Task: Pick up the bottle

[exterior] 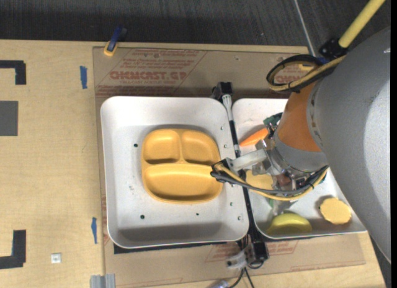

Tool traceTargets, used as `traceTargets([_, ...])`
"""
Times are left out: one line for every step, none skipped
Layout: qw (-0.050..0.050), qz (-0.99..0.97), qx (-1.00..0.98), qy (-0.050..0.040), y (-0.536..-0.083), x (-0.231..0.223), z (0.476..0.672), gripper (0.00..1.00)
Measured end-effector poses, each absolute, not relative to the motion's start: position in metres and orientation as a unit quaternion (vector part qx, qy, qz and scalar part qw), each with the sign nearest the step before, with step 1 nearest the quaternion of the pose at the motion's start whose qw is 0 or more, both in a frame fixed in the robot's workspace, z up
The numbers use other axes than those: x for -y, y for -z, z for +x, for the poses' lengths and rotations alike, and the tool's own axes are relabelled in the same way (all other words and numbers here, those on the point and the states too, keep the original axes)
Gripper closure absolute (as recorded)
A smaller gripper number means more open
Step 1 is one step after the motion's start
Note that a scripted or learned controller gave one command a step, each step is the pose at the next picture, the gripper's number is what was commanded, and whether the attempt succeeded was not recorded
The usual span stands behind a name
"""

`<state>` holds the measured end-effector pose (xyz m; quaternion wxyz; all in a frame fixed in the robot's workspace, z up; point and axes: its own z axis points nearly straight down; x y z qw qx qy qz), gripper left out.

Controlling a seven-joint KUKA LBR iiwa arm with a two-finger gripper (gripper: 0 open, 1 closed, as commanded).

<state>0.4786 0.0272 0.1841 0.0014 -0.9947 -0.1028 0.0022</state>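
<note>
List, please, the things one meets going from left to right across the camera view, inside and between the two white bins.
Left white bin → yellow divided tray → black bar between the bins → yellow-green item → round yellow-orange item. The arm covers much of the right white bin, so what lies beneath it is left out.

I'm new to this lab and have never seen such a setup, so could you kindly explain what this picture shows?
A single camera, fixed above the bench, looks down at a slant. The big grey shape with an orange band is a robot arm reaching in from the picture's right over the right bin. Two shallow white bins sit side by side on cardboard. The left bin holds a yellow divided tray. The right bin holds a yellow-green item, a round yellow piece and something orange, partly hidden. The arm covers its gripper, so I cannot tell whether anything is held.
</note>
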Motion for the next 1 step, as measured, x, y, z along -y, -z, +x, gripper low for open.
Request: traceTargets([0.002,-0.994,0.105,-0.0022,-0.1940,-0.0276,0.4792,1.00])
